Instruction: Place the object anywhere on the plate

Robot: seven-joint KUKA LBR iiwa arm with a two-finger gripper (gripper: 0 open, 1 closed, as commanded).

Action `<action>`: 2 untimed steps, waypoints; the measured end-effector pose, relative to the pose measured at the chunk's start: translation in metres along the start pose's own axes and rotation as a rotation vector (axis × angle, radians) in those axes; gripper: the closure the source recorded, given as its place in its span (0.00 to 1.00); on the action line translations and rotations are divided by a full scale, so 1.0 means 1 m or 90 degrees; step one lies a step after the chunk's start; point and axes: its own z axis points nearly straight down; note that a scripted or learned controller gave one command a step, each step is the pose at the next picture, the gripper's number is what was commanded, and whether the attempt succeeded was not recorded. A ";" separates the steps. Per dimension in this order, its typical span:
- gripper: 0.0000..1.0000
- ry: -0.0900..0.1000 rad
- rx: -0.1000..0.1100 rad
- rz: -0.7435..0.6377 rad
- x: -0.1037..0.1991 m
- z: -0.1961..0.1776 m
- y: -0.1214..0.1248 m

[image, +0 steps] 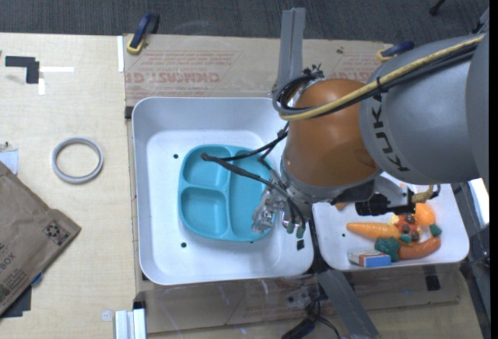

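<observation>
Plate [208, 204]: blue, with sections, lying in the left white bin [156, 252].
Gripper [272, 214]: over the plate's right edge; I cannot tell its state.
Toys: carrots [373, 229] and small pieces in the right bin [331, 252].

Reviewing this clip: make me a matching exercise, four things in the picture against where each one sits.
Things:
1. blue divided plastic plate
2. grey tape ring
3. orange toy carrot
4. blue clamp with a yellow tip

Places:
A. on the bench left of both bins
B. in the right white bin
C. in the left white bin
D. at the cardboard sheet's top left corner

Pairs: 1-C, 2-A, 3-B, 4-D
</observation>
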 end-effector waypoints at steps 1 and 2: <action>1.00 -0.002 -0.001 -0.051 -0.090 -0.007 0.102; 1.00 -0.003 -0.002 -0.060 -0.123 -0.023 0.128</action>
